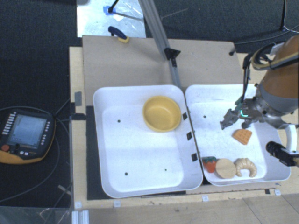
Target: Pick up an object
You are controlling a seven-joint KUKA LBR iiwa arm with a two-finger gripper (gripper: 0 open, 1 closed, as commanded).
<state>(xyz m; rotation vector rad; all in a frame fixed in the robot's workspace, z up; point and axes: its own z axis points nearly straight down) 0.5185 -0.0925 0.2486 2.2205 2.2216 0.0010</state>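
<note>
Pretty bright and even from overhead, though the two shallow white plastic bins (140,171) are nearly blown out. Soft shadows, a glary floor patch (110,8) up top, slightly soft focus overall.

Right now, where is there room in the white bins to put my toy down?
The left white bin is mostly bare: all the floor below and left of the round yellow bowl. In the right white bin, the upper-left patch is free. Its lower edge is crowded: red-and-green toy, tan round disc, pale croissant, with the orange waffle piece under the gripper.
</note>
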